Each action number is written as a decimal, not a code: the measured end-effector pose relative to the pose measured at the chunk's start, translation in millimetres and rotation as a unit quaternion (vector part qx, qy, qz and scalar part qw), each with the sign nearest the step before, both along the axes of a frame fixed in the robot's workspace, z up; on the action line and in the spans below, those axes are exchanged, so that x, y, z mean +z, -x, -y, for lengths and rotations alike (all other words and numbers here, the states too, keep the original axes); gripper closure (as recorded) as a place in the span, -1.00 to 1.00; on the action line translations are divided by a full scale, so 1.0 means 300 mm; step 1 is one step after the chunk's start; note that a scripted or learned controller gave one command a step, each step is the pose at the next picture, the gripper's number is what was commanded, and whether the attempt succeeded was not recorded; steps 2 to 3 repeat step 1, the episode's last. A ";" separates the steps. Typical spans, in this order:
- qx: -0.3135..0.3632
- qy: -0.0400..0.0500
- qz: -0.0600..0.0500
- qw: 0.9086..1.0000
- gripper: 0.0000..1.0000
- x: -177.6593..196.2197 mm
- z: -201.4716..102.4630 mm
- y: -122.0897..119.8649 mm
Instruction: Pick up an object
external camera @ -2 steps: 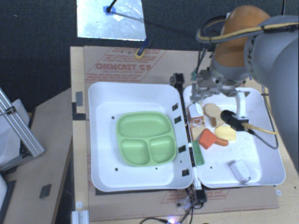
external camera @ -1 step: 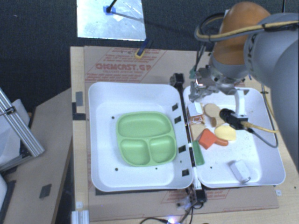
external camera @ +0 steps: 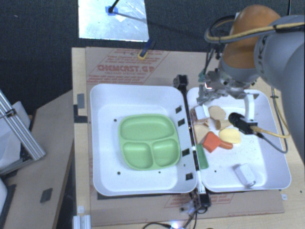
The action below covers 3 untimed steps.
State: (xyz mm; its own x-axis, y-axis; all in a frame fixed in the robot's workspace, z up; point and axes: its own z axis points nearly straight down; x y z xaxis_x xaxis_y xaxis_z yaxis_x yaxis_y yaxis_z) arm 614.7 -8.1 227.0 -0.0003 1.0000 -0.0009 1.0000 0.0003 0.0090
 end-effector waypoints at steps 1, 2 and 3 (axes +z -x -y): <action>0.002 0.000 -0.004 1.000 1.00 0.003 -0.033 0.046; 0.002 0.000 -0.004 1.000 1.00 0.003 -0.033 0.046; 0.002 0.000 -0.004 1.000 1.00 0.003 -0.033 0.046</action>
